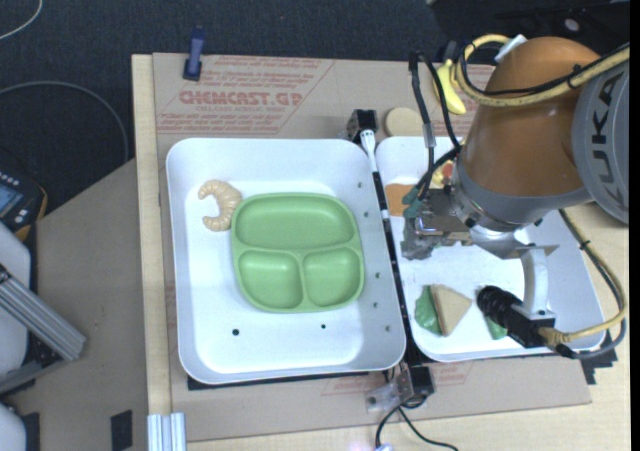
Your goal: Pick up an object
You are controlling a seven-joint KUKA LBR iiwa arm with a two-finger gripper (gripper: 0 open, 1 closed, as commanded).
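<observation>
Sandwich wedge [447, 308] lies in right bin [570, 344]; green tray [297, 250] fills left bin [190, 269]; hand's [425, 229] grip unclear.

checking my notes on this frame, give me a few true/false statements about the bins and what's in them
1. The green divided plate lies in the left bin. True.
2. The croissant sits in one of the plate's compartments. False: it lies on the bin floor at the plate's upper left corner.
3. The sandwich wedge is in the right bin. True.
4. The arm hangs over the left bin. False: it is over the right bin.
5. The plate has three compartments. True.
</observation>
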